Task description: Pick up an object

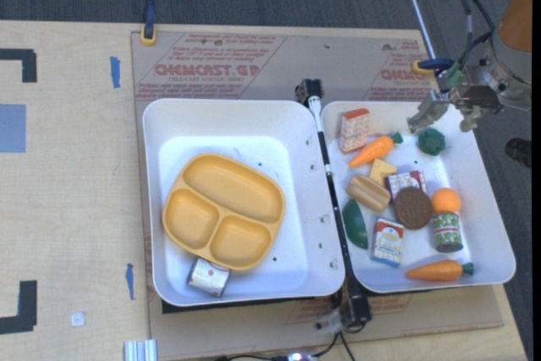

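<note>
Grey arm with orange band (pixel 517 21): enters at 2 o'clock of frame, wrist poised over far right corner of right shallow white plastic bin (pixel 499 245).

Two-finger gripper (pixel 443 110): hangs above bin's 1 o'clock corner, just beside dark green rounded toy vegetable (pixel 432 140). Jaws: appear spread apart, nothing between them.

Right bin contents: orange plastic carrot (pixel 373 150) at 11 o'clock; boxed white-and-red carton (pixel 355 128) beyond it; tan bread-roll toy (pixel 368 193) and brown round cookie disc (pixel 413 208) near centre; small orange ball (pixel 445 200) at 3 o'clock; green-labelled can (pixel 446 232) below it; second orange carrot (pixel 436 270) at 5 o'clock.

Left shallow white bin (pixel 161 131): yellow three-compartment tray (pixel 224 211), small silver-white packet (pixel 208 276) at 6 o'clock.

Progress, judged: approach only. No grasp made, nothing lifted. Remaining: descent, closure on one item, lift. Likeliest candidate: green vegetable, nearest below.
</note>
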